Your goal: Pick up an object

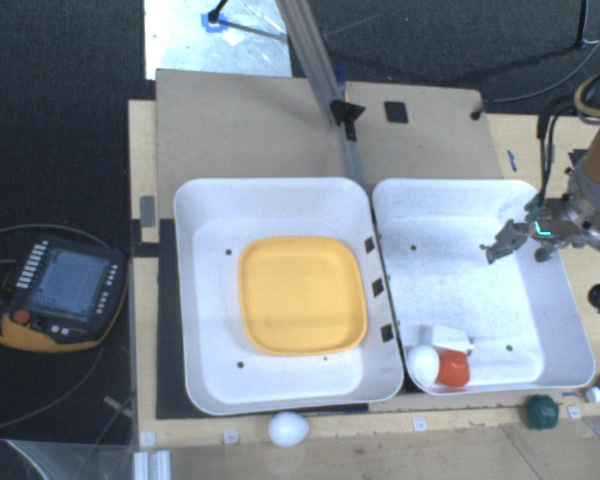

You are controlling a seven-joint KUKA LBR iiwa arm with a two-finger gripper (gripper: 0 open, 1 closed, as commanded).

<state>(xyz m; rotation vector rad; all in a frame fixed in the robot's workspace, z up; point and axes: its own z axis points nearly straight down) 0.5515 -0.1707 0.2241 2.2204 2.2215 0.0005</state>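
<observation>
Camera view is showing the scene from above. Far out to the gripper's left, a black and yellow teach pendant (58, 298) is lying off the bench. Nearer, in the left white bin (195, 268), a square yellow plastic plate (303, 294) is resting flat, well apart from the gripper. Below that bin, outside its rim, a white egg-shaped object (289, 429) is sitting on the bench edge. In the right white bin (560, 338), the likely targets are bunched in the near corner, below and to the left of the gripper: a white ball (422, 364) touching a small red rounded object (454, 369), with a small white block (448, 339) just behind them. The two-finger gripper (520, 240) is hovering over the bin's far right part, its fingers spread apart with nothing between them. This is looking like the approach step; the next move is calling for travel toward that corner cluster, then a descent over one piece.
</observation>
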